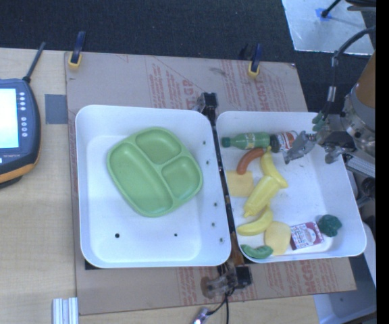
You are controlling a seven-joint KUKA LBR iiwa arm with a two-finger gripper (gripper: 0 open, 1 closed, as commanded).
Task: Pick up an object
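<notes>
The right white bin (343, 187) holds several toy foods. A green bottle (248, 141) lies at its far edge beside a small red-labelled item (286, 140), with a red sausage (250, 159) just in front of them. Yellow pieces (262, 193) and a banana (255, 225) lie down the middle. A red packet (306, 235) and dark green broccoli (329, 225) sit at the near right. My gripper (314, 151) hangs over the bin's far right part, open, fingers spread with bare white floor between them. Its left finger is close to the red-labelled item.
The left white bin (93, 235) bears a light green divided plate (155, 171). A teach pendant (2, 130) lies on the bench at the far left. Clamps (252, 59) hold the cardboard sheet at the back. A green pod (258, 252) rests at the right bin's near-left corner.
</notes>
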